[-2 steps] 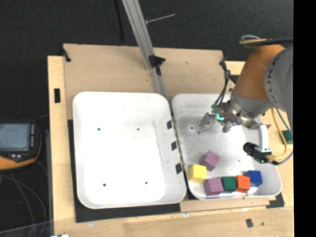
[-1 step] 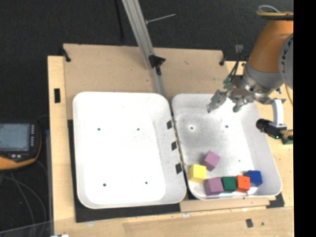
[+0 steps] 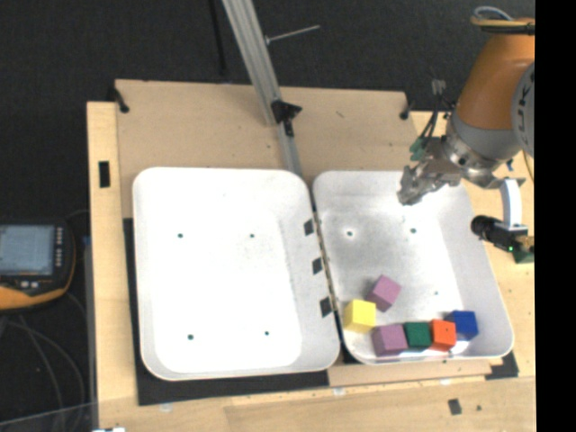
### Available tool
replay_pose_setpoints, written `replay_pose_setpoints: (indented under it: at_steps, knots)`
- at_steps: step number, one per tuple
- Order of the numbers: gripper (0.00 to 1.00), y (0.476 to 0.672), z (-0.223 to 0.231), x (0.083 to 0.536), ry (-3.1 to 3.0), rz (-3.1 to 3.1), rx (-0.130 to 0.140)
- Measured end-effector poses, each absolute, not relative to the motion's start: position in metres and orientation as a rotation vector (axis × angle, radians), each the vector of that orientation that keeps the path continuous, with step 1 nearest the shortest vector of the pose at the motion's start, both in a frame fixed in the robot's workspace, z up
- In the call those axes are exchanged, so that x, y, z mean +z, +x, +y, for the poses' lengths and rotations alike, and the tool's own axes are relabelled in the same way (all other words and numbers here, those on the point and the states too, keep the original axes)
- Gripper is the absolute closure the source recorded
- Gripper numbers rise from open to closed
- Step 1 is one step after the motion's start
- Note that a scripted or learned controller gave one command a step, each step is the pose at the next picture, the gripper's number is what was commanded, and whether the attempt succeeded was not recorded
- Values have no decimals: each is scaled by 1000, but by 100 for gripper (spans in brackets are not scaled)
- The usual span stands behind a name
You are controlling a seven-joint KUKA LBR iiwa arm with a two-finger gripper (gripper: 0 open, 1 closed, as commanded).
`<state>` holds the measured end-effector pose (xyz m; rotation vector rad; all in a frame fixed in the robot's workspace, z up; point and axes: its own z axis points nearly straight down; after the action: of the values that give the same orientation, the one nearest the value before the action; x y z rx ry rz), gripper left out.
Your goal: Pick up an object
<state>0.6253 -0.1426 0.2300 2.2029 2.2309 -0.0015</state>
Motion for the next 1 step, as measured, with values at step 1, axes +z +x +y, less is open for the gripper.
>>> replay_pose_setpoints:
  at_steps: [1]
  knots:
    - [100,677,-85,114,2217,2229,-3]
